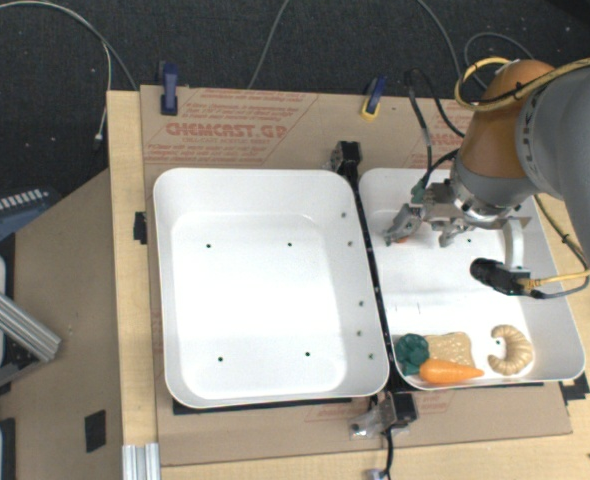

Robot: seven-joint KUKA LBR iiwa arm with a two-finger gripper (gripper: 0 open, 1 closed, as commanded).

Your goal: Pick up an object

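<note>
In the right bin (415, 293), my gripper (422, 231) hangs over the far left part, its fingers spread open with nothing between them. Along that bin's near edge lie a dark green piece (411, 349), a pale beige block (449, 346), an orange carrot (451, 372) and a curled cream pastry shape (512, 350). All of them sit well below the gripper in the view and apart from it.
The left bin (265, 288) stands beside the right one, their rims touching in the middle. A black connector (495, 273) with a yellow cable hangs over the right bin near the arm's wrist. Cardboard and blue clamps lie behind the bins.
</note>
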